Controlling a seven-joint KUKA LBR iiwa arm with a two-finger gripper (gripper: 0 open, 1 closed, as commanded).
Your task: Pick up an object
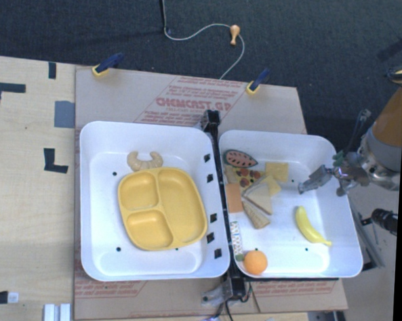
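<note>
Cardboard (191, 105) underlies 2 white bins (94, 184), above dark carpet (74, 13).

Yellow tray (161, 209) in white bin (94, 184); yellow banana (310, 226), orange ball (255, 262).

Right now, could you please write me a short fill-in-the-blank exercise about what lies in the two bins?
1. The yellow tray lies in the ____ bin.
2. The tray has ____ compartments.
3. The banana lies in the right bin, near the edge on the ____ side of the view.
4. The round fruit in the right bin's near corner is an ____.

Missing words: left; three; right; orange
</note>
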